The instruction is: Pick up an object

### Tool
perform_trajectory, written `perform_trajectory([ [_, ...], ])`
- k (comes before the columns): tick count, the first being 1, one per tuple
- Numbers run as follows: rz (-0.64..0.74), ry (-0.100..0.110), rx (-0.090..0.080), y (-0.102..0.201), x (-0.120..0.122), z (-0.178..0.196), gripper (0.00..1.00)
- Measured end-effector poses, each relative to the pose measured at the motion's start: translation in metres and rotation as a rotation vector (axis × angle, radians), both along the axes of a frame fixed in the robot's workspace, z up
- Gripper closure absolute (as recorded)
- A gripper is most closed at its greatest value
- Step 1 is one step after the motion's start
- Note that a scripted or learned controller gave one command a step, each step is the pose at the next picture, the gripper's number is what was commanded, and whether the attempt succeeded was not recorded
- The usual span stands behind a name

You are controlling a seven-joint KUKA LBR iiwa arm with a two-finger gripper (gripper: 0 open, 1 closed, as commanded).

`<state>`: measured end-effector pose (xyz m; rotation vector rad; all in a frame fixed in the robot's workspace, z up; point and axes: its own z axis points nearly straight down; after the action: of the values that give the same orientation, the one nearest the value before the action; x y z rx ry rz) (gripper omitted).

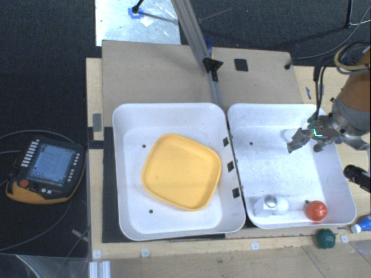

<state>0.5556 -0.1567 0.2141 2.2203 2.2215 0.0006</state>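
A yellow square plate (181, 171) lies flat in the left bin (130, 213). In the right bin (272, 172), a small white and silver object (271, 204) rests by the front wall, and a red ball (316, 210) sits in the front right corner. My gripper (307, 143) hangs over the right bin's back right part, open, its two dark fingers (295, 141) spread with nothing between them. It is well behind the red ball and the white object.
A green ball (326, 238) and a blue item (360, 227) lie on the bench outside the right bin's front corner. A teach pendant (43, 169) sits far left. A grey pole (194, 28) slants in from the back.
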Motion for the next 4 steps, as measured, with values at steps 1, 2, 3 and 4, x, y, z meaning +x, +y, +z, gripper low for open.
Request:
perform_trajectory([
  [1,0.000,0.000,0.000,0.000,0.000,0.000,0.00],
  [2,0.000,0.003,0.001,0.004,-0.002,-0.042,0.00],
  [3,0.000,0.004,0.001,0.008,-0.005,-0.085,0.00],
  [4,0.000,0.003,0.001,0.008,-0.006,-0.125,0.00],
])
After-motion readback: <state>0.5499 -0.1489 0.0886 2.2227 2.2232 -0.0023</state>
